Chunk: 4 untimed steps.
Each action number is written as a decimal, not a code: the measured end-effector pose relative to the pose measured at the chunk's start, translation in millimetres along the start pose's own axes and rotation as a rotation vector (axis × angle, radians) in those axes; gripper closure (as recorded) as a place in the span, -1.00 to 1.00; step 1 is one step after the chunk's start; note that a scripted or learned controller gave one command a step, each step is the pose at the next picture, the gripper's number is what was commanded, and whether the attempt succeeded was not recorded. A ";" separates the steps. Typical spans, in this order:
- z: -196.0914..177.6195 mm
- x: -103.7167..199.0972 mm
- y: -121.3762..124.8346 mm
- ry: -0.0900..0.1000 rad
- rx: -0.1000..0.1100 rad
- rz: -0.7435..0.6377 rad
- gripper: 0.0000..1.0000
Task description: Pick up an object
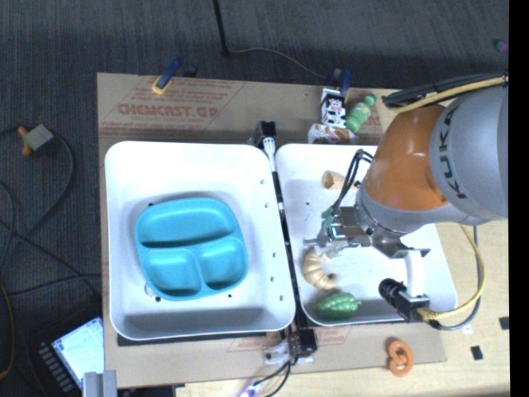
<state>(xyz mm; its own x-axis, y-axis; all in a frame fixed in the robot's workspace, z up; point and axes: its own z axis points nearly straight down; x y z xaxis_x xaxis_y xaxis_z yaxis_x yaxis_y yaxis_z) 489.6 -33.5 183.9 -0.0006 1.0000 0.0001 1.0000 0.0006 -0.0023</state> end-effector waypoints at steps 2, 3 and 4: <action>-0.2 26.8 -5.8 0.000 -0.001 0.000 1.00; -0.2 41.4 -5.9 0.000 -0.001 0.000 1.00; -0.2 34.5 -5.8 0.000 -0.002 -0.001 1.00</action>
<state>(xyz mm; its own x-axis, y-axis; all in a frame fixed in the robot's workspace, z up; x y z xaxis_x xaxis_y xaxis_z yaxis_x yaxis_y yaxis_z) 483.8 1.0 184.1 -0.0014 1.0000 -0.0001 1.0000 0.0014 -0.0008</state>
